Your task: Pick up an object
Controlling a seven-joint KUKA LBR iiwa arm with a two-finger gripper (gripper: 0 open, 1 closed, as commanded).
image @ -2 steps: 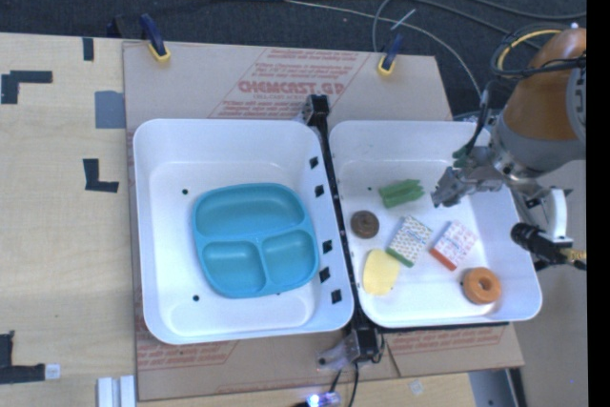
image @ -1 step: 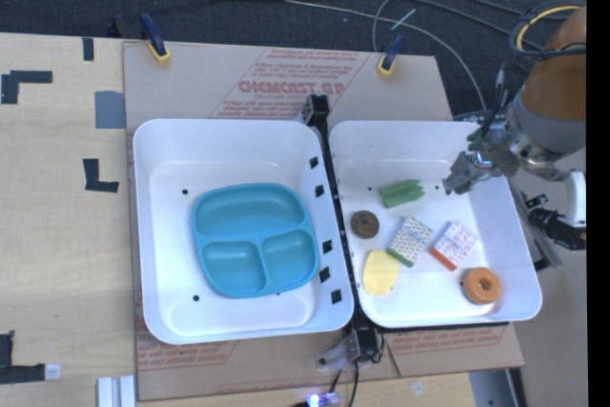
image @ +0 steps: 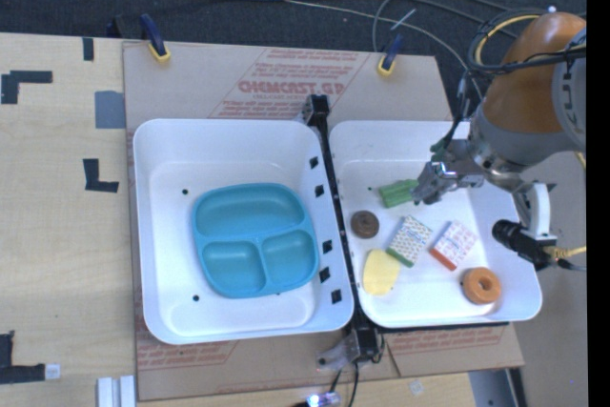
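Gripper [image: 426, 189] low in the right bin [image: 419, 133] — green block [image: 396, 194] lies just to its left, long axis roughly left–right; claw state cannot be told.

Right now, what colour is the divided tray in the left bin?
Light blue tray, camera view.

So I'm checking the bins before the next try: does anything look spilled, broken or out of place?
Nothing stands out. The blue tray lies flat in the left bin. The green item, brown disc, yellow piece, two packets and doughnut lie loose in the right bin.
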